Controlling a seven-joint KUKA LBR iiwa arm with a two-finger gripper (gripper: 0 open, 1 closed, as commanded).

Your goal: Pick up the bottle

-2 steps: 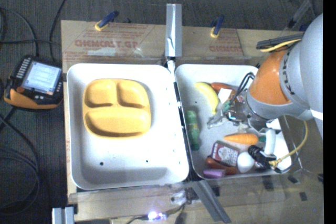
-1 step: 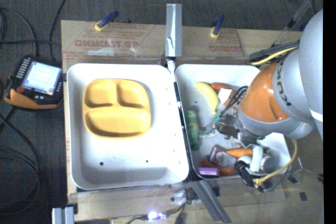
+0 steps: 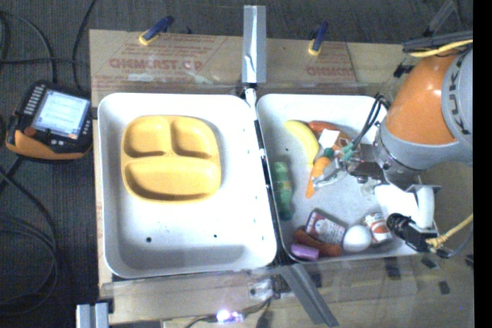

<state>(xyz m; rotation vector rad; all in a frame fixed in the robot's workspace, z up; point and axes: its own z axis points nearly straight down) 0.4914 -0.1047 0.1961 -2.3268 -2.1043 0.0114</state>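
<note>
A small white bottle with a red label (image 3: 376, 227) lies near the front right of the right bin (image 3: 350, 105), beside a white egg (image 3: 356, 237). My gripper (image 3: 337, 167) hangs low over the middle of that bin, right by an orange carrot (image 3: 316, 173). It sits up and to the left of the bottle, well apart from it. The grey and orange arm (image 3: 430, 115) covers the bin's right side.
The right bin also holds a yellow banana (image 3: 301, 137), a red sausage (image 3: 324, 125), a green item (image 3: 283, 185) along the left wall, a dark red packet (image 3: 324, 226) and a purple piece (image 3: 305, 250). A yellow divided tray (image 3: 172, 157) fills the left bin (image 3: 115, 242).
</note>
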